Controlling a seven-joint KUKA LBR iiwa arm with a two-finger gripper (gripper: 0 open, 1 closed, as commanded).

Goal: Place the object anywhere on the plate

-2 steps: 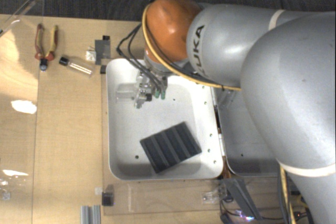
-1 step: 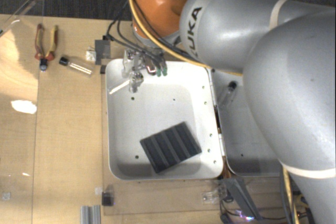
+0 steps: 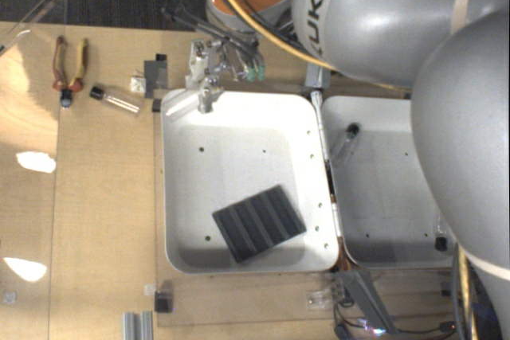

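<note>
Gripper (image 3: pixel 209 95) sits at the upper-left rim of the left bin (image 3: pixel 179 195), top centre of frame; can't tell how it's set. Dark ribbed object (image 3: pixel 259 223) (slightly tilted) lies flat on that bin's floor, lower centre, well apart from it. Pliers (image 3: pixel 68 68) rest on the bench (image 3: pixel 96 211), upper left.

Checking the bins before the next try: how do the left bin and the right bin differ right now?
The left bin holds a dark ridged slab lying flat near its front; the right bin has a small dark item near its back. The left bin is fully in sight; the arm covers part of the right bin. Both are shallow and white.
</note>
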